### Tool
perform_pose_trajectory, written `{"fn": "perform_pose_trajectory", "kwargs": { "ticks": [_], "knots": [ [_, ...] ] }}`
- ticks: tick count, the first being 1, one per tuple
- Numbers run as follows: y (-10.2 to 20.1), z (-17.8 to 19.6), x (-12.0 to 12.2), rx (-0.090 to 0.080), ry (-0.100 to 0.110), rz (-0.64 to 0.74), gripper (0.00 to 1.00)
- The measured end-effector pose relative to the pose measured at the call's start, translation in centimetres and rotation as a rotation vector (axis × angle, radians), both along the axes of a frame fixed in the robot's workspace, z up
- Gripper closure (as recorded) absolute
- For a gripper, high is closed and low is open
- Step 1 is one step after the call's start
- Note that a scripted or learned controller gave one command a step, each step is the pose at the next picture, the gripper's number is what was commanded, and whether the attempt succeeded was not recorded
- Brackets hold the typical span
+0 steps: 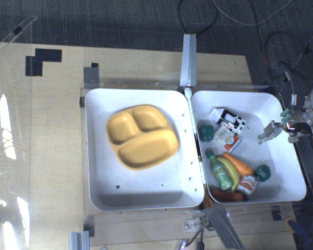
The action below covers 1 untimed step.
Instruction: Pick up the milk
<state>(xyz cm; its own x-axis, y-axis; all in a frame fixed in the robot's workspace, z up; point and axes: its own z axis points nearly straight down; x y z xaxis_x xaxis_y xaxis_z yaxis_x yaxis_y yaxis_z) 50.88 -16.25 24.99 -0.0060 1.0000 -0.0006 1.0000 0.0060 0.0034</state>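
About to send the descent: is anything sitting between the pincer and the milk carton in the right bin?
Nothing visible. The pincer hangs over the right bin, with bare white floor between it and the milk. The other food lies nearer the bin's front wall.

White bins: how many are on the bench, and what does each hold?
2. The left bin holds a yellow three-compartment tray. The right bin holds the milk carton and a pile of toy food; pieces may be hidden in the pile.
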Motion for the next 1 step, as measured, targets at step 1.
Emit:
{"fn": "perform_pose_trajectory", "kwargs": {
  "ticks": [1],
  "knots": [
    [0.52, -7.61, 5.75, 0.0, 0.0, 0.119, 0.0]
  ]
}}
